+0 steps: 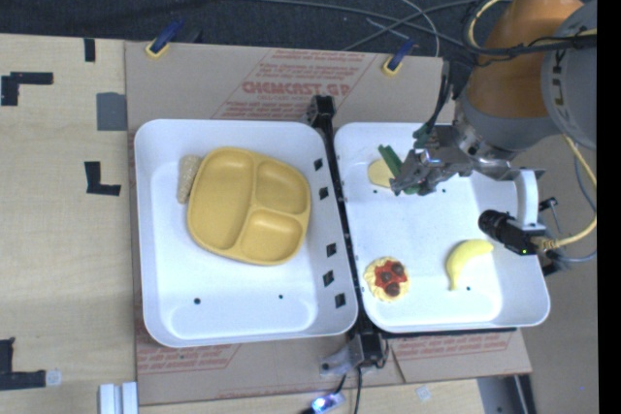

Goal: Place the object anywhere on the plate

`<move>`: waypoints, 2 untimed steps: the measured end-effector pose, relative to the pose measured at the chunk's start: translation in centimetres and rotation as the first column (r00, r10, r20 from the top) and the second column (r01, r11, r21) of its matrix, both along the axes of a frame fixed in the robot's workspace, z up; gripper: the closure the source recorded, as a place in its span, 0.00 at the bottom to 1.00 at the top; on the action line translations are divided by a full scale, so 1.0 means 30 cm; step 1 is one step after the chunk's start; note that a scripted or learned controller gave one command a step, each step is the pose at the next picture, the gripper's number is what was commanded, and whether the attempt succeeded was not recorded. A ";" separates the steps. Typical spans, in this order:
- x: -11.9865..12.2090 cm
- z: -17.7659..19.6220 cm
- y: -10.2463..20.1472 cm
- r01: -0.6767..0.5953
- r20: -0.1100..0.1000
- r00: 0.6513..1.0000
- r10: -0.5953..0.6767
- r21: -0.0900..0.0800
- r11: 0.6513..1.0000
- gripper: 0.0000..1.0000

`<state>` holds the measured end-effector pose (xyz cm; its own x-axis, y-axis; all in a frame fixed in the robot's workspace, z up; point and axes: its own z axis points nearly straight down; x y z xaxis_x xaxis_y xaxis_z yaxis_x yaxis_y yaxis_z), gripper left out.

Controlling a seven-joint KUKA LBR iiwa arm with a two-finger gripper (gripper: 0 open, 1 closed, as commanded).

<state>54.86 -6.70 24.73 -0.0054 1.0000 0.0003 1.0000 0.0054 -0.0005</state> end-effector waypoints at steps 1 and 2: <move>0.034 -0.015 0.160 0.001 -0.001 1.000 -0.001 0.000 1.000 1.00; 0.020 -0.070 0.338 0.001 -0.003 1.000 -0.001 -0.001 1.000 1.00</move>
<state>55.46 3.44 22.62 -0.0048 1.0000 -0.0004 1.0000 0.0047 -0.0033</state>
